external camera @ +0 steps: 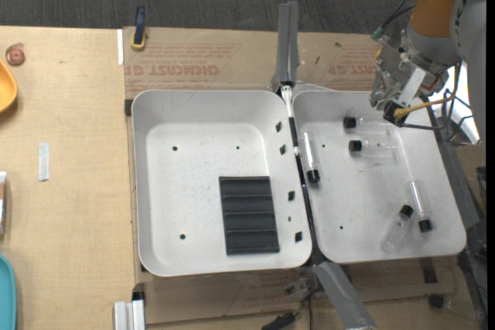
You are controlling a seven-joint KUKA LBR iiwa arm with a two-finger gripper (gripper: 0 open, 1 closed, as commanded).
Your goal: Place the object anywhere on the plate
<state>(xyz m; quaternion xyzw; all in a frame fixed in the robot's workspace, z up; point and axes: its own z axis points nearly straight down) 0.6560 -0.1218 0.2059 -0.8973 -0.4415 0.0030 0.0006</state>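
The two white bins sit side by side. The left bin (155,243) has a dark ribbed plate (249,214) in it, and the right bin (445,243) holds a scatter of clear vials with black caps (312,158). The arm (441,11) hovers over the right bin's far corner. Its gripper (396,98) is up above the rim, and it's hard to tell how far it's parted or whether it's got anything. Best bet is probably the lone vial by the divider: come straight down across its width, then carry it over to the plate.
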